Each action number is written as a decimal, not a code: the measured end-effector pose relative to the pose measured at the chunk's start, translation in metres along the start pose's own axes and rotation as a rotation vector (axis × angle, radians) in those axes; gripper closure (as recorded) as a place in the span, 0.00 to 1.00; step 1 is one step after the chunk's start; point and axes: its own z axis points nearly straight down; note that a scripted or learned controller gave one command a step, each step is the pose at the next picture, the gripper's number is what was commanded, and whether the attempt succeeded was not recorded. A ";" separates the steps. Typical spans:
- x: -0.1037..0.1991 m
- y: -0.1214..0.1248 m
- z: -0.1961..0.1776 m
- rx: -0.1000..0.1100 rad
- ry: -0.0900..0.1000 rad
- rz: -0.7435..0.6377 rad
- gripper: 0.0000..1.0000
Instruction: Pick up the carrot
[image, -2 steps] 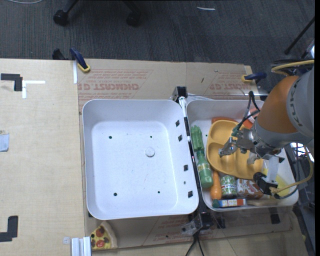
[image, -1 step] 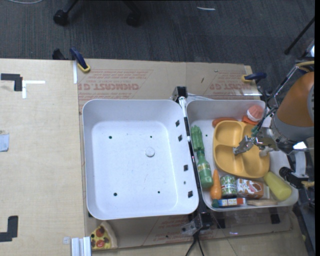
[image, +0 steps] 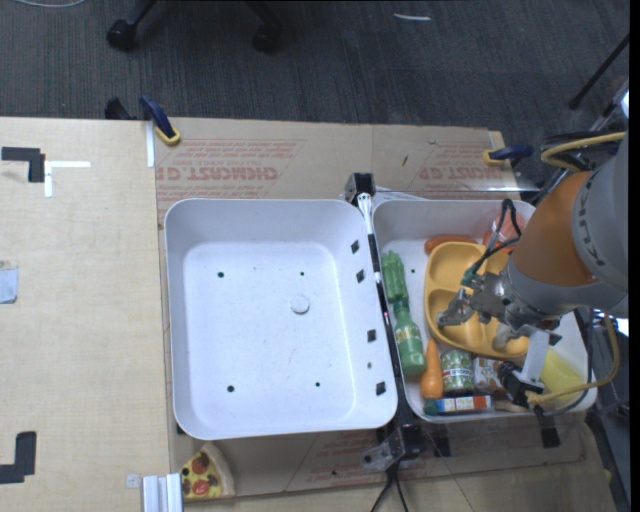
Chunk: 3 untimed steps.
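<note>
- Carrot (image: 431, 368) lies in the right-hand bin (image: 400, 222), low in the frame, close to that bin's left wall and near its lower edge.
- Its long axis runs roughly up and down the frame; the broad orange end is at the bottom and the body narrows toward the top.
- A green bottle (image: 402, 320) lies just above and to its left, on almost the same line, along the left wall; whether the two touch cannot be told.
- A small jar (image: 458, 371) stands just beside the carrot on its right, and a flat dark packet (image: 458, 404) lies just below it at the bin's lower edge.
- A yellow bowl (image: 452, 285) sits up and to the right, so the carrot is hemmed in on every side, with little bare floor around it.
- The gripper (image: 468, 308) hangs over the yellow bowl, up and right of the carrot and apart from it; whether its fingers are spread or closed cannot be told, and nothing is seen held.
- The grey arm with its orange band (image: 555, 240) covers much of the right bin's right side.
- The left-hand bin (image: 190, 330) offers wide bare white floor.
</note>
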 end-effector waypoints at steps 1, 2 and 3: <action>0.000 0.003 -0.011 -0.005 0.000 0.000 1.00; -0.001 0.002 -0.009 -0.002 -0.001 0.001 0.00; -0.001 0.003 -0.017 -0.002 -0.001 -0.001 1.00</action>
